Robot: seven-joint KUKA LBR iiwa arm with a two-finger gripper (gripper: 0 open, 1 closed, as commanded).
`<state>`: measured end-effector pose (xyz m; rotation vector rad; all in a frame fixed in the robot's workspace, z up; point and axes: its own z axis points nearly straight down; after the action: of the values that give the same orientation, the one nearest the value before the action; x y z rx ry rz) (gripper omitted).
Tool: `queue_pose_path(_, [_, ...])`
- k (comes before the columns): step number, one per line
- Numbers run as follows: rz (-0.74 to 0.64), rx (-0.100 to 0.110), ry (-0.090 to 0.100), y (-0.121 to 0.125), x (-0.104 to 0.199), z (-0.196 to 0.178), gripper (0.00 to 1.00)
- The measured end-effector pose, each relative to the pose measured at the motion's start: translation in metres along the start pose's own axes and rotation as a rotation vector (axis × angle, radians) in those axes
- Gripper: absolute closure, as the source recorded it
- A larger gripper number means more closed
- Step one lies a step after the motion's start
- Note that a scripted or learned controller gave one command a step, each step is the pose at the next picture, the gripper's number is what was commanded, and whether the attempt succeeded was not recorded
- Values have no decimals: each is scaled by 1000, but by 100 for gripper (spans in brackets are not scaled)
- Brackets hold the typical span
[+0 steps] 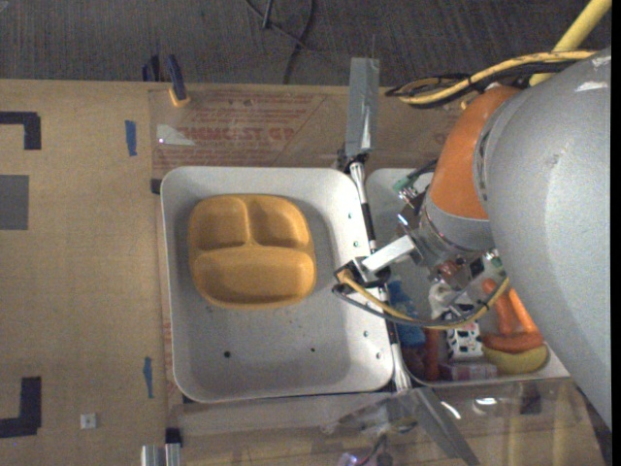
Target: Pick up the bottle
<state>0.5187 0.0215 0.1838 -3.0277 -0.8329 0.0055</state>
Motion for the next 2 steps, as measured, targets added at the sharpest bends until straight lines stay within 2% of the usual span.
queue_pose_path(1, [123,2,0,-88,6,33,0])
queue_pose_path(2, [119,4,-4,-88,6,24,100])
